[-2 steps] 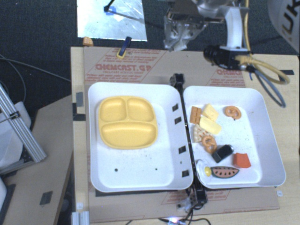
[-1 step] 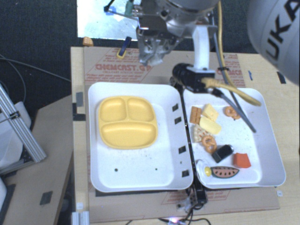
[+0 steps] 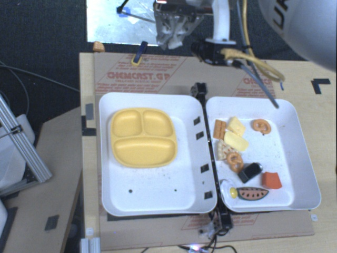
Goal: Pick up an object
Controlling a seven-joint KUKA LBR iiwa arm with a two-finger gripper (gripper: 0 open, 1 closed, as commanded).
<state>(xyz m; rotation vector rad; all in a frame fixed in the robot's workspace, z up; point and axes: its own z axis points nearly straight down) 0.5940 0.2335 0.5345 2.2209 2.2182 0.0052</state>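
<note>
Bench of brown board carries two shallow white bins side by side. Left bin holds a yellow divided plate, lying flat in the bin's upper half, three compartments facing up. Right bin holds the small items, clustered toward its left and lower part: yellow cheese wedges beside an orange cracker; a pretzel apart to their right; a second pretzel-like ring below the cheese; a black block just beside it; an orange-red wedge to the right; a watermelon slice lowest, near the front wall. Gripper hangs high above the bench's far edge, well apart from both bins, fingers pointing down, nothing between them; how far apart they stand cannot be made out.
</note>
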